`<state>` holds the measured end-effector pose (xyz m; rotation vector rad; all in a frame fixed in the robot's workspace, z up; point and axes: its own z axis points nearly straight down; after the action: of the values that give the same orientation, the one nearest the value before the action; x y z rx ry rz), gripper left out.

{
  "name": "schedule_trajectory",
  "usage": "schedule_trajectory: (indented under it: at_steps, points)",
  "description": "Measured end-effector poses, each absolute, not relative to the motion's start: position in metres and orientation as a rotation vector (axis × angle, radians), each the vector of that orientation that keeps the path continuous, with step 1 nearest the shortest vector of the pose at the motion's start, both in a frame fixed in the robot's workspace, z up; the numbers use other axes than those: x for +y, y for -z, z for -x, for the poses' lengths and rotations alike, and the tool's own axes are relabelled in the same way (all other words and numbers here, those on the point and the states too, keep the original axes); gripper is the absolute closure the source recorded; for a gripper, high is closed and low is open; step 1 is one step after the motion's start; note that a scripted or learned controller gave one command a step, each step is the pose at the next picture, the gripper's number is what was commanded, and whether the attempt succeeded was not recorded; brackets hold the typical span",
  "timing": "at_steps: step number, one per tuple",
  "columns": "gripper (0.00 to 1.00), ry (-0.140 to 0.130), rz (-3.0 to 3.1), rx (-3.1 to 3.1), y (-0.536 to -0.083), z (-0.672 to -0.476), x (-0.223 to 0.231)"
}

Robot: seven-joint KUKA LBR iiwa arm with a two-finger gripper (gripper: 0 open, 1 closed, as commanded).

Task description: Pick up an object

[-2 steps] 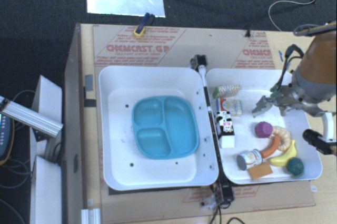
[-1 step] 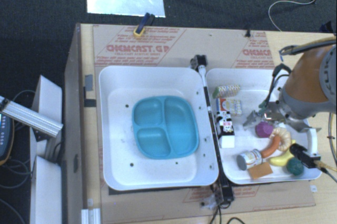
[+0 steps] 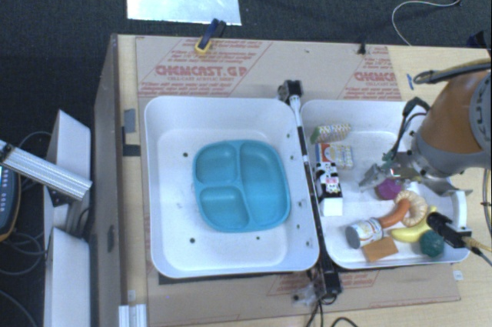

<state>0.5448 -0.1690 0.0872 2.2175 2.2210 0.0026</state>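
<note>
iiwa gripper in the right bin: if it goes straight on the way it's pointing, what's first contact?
The gripper points down and leftward. Straight on, it likely meets the purple object right under it, or the bin floor beside it; depth is unclear from this slanted view.

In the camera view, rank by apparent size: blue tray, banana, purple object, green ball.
1. blue tray, by far the largest
2. banana, partly covered
3. purple object and green ball: look about alike, and the purple object is partly hidden by the gripper, so unranked
</note>
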Motion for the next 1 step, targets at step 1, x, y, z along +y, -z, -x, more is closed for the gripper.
schedule_trajectory:
  at_steps: [1]
  points:
    - [0.0, 0.0, -2.22, 2.221, -0.0843, -0.5054, -0.19]
